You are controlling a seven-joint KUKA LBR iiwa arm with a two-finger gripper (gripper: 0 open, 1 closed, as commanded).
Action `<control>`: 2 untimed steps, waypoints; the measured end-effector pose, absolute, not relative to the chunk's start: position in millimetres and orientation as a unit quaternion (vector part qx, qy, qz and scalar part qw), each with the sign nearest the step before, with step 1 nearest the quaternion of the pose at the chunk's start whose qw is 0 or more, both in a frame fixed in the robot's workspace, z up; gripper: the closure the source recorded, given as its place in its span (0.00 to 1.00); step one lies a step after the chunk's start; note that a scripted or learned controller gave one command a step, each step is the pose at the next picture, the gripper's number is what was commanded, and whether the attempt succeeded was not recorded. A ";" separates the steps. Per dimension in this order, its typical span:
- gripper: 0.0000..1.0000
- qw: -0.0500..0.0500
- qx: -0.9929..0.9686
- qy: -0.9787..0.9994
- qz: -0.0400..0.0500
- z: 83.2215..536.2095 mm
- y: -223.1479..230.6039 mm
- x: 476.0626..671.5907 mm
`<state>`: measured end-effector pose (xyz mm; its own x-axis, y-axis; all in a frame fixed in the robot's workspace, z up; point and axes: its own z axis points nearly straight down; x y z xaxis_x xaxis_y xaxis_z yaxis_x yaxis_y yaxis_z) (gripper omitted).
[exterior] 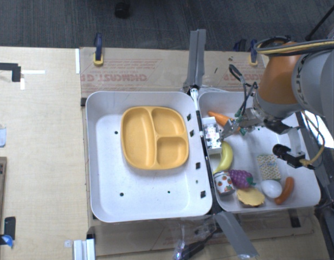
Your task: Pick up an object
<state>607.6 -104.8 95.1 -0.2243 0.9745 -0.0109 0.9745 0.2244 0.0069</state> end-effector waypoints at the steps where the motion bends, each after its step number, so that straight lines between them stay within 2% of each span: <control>1: 1.00 0.004 0.624 0.782 -0.001 103.0 -104.1 606.9; 2: 1.00 0.004 0.625 0.780 -0.001 111.9 -105.3 606.8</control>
